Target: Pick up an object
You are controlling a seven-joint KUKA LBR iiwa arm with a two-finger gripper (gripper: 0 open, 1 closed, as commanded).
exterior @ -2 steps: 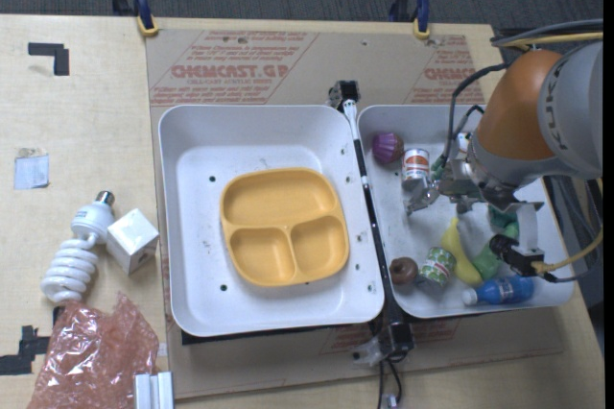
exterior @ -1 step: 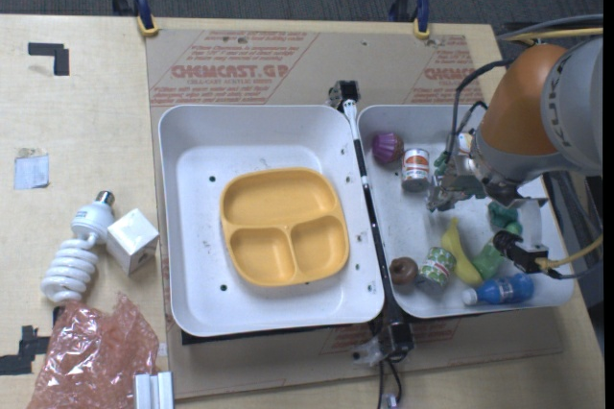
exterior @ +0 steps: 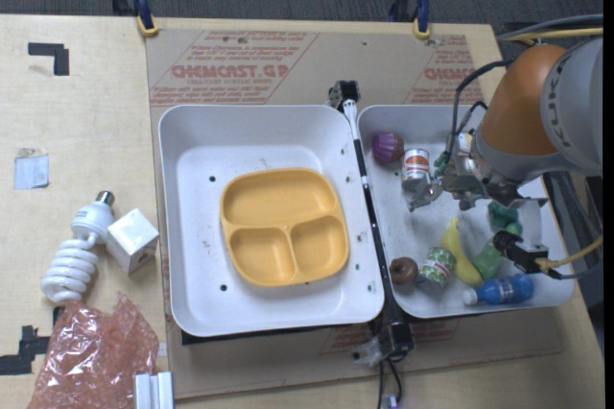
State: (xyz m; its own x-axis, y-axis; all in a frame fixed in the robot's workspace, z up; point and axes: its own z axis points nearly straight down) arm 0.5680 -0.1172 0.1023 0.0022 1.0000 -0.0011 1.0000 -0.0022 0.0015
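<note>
The right bin (exterior: 384,205) holds several small objects. A purple ball (exterior: 388,146) lies at the back left, with a small white can with a red label (exterior: 415,164) beside it. Along the front are a brown round piece (exterior: 403,273), a green can (exterior: 436,266), a yellow banana-shaped toy (exterior: 459,253), a blue bottle (exterior: 504,290) and green pieces (exterior: 506,217). My gripper (exterior: 423,194) hangs low in this bin, just in front of the white can. Nothing shows between its tips.
A yellow divided plate (exterior: 285,227) lies in the left bin (exterior: 192,167). Left of the bins, on the bench, are a spiral light bulb (exterior: 77,253), a white cube (exterior: 132,239) and a pink plastic bag (exterior: 91,359). The arm's orange band (exterior: 523,109) overhangs the right bin's back right.
</note>
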